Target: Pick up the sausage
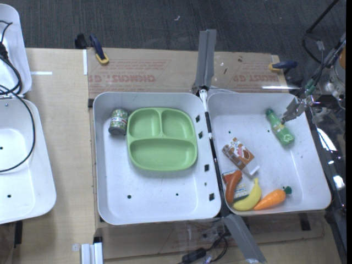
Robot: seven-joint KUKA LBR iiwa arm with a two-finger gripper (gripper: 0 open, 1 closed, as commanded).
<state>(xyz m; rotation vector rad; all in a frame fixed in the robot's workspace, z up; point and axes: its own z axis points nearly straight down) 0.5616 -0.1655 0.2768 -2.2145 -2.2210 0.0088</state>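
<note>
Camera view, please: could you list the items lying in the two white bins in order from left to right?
Small can → green divided plate → sausage → snack box → banana → carrot → green bottle, with the claw beside it at the right bin's far right.

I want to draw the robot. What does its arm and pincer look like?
Only a little of it peeks in at the right edge. The pincer is thin, grey and metal-looking, coming to a narrow tip. Behind it sits a chunky grey and silver wrist part, with dark cables looping above it and thin coloured wires alongside.
</note>
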